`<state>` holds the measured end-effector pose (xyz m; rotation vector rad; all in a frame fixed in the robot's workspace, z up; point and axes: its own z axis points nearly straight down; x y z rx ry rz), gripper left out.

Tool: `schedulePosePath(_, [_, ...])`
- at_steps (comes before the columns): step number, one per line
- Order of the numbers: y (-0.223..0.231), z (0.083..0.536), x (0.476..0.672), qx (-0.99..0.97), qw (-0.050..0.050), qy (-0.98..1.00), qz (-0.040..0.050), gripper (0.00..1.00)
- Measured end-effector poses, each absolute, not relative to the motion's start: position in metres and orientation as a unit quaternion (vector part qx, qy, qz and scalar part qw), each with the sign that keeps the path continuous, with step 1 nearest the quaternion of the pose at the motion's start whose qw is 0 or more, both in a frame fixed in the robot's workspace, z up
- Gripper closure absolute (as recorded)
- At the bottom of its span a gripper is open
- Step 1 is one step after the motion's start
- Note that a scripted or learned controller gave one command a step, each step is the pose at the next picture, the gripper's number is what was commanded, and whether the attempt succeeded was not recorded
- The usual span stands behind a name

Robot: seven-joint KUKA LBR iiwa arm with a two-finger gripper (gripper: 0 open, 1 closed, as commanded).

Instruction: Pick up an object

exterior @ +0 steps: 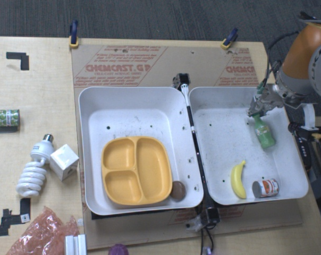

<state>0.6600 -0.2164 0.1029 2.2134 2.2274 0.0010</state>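
Observation:
A green bottle [264, 134] lies in the right bin [219, 142] near its far right wall, its cap end pointing to the back. My gripper [258, 109] hangs right over that cap end, at or just above the bottle's neck. A yellow banana [238, 179] and a small red and white can [265, 187] lie near the right bin's front edge. In the left bin [96, 121] there is a yellow divided plate [136, 170], and a brown ball [177, 190] touches its front right corner.
The arm's orange band [304, 49] stands over the bench's right side. Left of the bins lie a spiral light bulb [33, 169], a white cube [64, 161], a green can [7, 118] and a red mesh bag [38, 232].

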Motion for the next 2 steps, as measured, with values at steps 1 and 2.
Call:
schedulePosePath(1, [-0.152,0.186,0.589,0.707,0.000,0.707,-0.0002,1.00])
schedulePosePath(2, [-0.089,0.192,0.561,0.707,0.000,0.707,-0.0003,1.00])
